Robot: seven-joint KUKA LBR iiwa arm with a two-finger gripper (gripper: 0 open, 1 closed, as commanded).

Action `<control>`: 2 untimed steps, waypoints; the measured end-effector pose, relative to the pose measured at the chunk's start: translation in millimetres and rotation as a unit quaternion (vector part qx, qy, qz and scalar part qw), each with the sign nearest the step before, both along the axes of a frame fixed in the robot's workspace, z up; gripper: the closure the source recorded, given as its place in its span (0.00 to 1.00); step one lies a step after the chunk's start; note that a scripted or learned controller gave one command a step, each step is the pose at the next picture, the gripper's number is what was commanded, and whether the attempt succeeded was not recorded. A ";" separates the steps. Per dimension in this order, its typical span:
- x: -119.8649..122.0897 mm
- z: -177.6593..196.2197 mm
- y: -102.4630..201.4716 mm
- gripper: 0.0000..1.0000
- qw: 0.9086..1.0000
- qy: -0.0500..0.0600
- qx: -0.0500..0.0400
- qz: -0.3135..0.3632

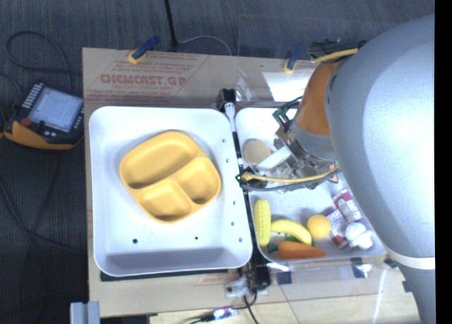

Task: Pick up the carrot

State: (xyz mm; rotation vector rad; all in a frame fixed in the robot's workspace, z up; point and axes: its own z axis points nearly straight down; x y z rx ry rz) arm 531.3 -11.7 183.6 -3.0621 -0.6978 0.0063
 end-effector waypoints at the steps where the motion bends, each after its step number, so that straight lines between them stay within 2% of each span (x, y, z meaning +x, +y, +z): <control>1: 101.0 84.0 -12.1 1.00 0.998 -0.001 -0.001 0.056; 2: 100.8 83.5 -12.1 0.00 0.998 -0.001 -0.001 0.056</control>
